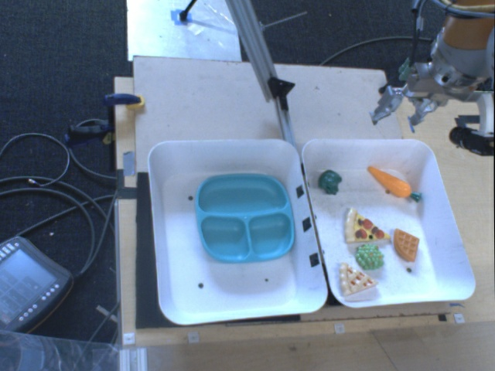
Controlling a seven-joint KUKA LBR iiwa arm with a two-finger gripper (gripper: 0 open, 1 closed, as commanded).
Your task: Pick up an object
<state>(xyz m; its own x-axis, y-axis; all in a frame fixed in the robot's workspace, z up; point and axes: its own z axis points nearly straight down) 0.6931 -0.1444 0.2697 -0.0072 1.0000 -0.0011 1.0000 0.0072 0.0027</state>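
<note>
The pincer (402,107) is seen spread open, gripping nothing, above bare surface (325,107) beyond the right bin's (445,207) far rim. The carrot (390,182) is found inside, near that rim.

My arm (464,22) shows at two o'clock as a grey body with a broad orange band (468,28) above the wrist and dark cables looping near its top. Below the band I see a silvery metal wrist block carrying two pale grey fingers (384,107).
</note>
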